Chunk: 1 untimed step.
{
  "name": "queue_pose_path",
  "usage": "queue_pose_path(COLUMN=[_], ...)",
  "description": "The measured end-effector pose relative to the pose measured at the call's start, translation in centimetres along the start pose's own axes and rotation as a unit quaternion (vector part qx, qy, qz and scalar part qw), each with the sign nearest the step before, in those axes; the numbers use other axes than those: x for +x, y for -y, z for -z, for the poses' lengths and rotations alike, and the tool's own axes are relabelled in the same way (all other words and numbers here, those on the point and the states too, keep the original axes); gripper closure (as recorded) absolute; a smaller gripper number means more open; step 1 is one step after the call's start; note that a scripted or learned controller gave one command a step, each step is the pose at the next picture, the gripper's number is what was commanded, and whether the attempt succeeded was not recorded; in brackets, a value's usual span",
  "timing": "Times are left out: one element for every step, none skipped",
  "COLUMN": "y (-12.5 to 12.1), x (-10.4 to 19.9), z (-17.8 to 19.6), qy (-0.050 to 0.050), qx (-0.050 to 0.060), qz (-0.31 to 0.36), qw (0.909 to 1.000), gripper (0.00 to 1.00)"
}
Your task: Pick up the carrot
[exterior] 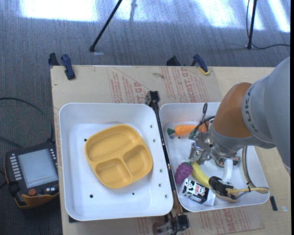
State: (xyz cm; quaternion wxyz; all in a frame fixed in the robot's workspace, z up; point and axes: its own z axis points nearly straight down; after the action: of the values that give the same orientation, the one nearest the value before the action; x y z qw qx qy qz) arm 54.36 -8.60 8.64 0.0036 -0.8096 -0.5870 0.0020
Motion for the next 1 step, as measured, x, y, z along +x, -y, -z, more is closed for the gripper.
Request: queue_pose_path(y=[-2.19], x=[-3.71], z=[9.42], qy=[0.001], qx=[-0.007], qz=[0.046], qw=[0.9989], gripper=[1.00])
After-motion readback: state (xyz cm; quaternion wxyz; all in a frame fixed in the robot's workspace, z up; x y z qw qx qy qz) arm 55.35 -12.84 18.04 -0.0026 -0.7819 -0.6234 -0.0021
